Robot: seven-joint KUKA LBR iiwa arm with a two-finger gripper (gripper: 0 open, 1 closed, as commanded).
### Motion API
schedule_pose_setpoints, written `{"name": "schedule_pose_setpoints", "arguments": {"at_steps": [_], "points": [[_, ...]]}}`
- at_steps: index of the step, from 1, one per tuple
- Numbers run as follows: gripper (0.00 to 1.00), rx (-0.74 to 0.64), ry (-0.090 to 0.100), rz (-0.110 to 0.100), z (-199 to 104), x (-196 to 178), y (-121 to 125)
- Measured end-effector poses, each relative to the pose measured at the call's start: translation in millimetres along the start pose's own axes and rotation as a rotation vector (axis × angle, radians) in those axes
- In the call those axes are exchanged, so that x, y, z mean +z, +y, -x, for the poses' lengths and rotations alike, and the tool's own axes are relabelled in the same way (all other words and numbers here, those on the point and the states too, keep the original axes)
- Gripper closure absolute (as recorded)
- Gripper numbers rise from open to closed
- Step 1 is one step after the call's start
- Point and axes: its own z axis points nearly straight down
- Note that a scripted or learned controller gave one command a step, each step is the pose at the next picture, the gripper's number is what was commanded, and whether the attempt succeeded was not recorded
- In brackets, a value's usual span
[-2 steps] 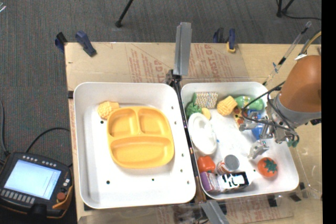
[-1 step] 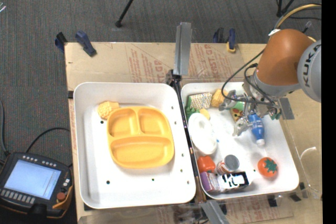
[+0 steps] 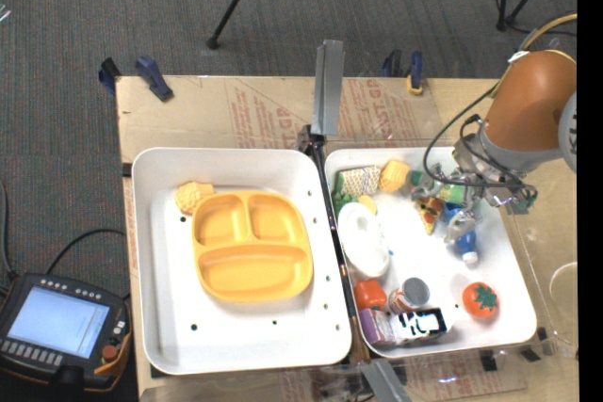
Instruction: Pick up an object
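Claw [image 3: 459, 199] lowered over toy clutter in right white bin [image 3: 513, 259]; finger state cannot be told. Blue-and-white plastic bottle [image 3: 465, 243] judged nearest target; descent should be centred, neighbours avoided.

Fixed overhead (slanted) above both bins [image 3: 151, 202].

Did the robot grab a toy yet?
Not that I can see. Done: the arm has reached over the right bin. In hand: the gripper sits low among the small toys near the far edge. Left: gripping one and lifting it out.
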Motion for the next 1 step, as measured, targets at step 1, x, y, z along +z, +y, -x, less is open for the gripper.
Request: {"name": "schedule_pose_setpoints", "arguments": {"at_steps": [1], "points": [[1.0, 0.005, -0.008, -0.001, 2.2, -12.4, -0.6]]}}
